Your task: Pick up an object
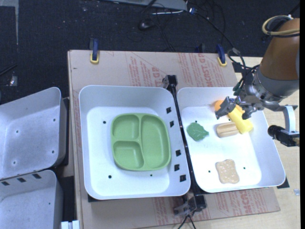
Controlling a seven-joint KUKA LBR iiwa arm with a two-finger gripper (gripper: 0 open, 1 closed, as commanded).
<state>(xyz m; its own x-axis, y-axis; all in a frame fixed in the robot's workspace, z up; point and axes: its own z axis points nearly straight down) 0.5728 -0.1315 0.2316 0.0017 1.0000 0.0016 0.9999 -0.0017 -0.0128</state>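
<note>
My gripper [237,107] hangs over the back of the right bin [267,149], its fingers spread apart. The upper end of a yellow banana-like piece [241,120] lies between them, and I cannot see either finger pressing on it. An orange piece [219,105] sits just left of the left finger. A tan cylinder [226,129] lies below the gripper, touching the yellow piece. A green leafy piece [197,131] rests near the bin's left wall. A beige bread slice [227,171] lies toward the front.
The left bin [95,128] holds a green three-compartment tray [141,141]. A black divider [178,128] runs between the bins. Grey lids [28,128] lie off the bench at left. The arm's grey and orange body [281,56] fills the right.
</note>
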